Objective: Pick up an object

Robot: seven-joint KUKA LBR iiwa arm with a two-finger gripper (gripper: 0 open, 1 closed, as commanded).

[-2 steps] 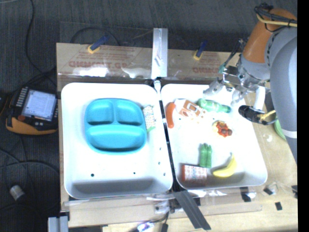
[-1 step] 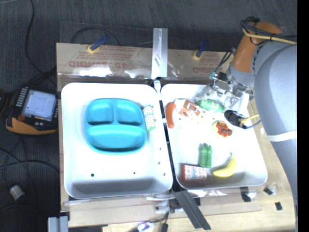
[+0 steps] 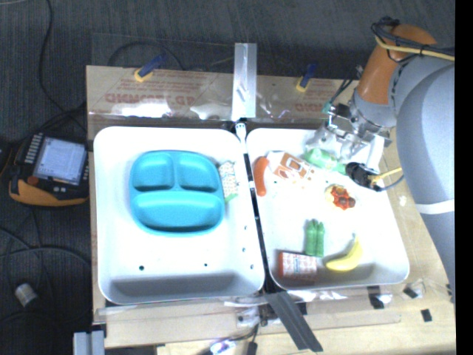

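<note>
1. Two white bins sit side by side across the middle of the frame; the left bin (image 3: pixel 118 272) carries a blue divided tray (image 3: pixel 177 191) and a small pale green-speckled item (image 3: pixel 228 177) against its right wall.
2. The right bin (image 3: pixel 384 228) has the loose objects: an orange-red sausage-shaped piece (image 3: pixel 260 176) along its left wall, a white and orange packet (image 3: pixel 290 168) just beside it, a small red and brown item (image 3: pixel 341 196) toward the right, a green ridged object (image 3: pixel 315 237) lower centre, a yellow banana (image 3: pixel 346 256) at lower right, and a red-brown box (image 3: pixel 298 263) near the bottom edge.
3. A light green object (image 3: pixel 322 157) lies at the upper part of the right bin, just below the gripper.
4. The arm (image 3: pixel 384 72), orange band showing, comes in from the upper right of the frame, and its gripper (image 3: pixel 341 135) hangs over the bin's upper right corner.
5. From here I cannot tell how far the gripper is parted, nor whether it has hold of anything; metal parts and cable clutter hide it.
6. A handheld screen unit (image 3: pixel 52 165) rests on the dark floor at the left edge.
</note>
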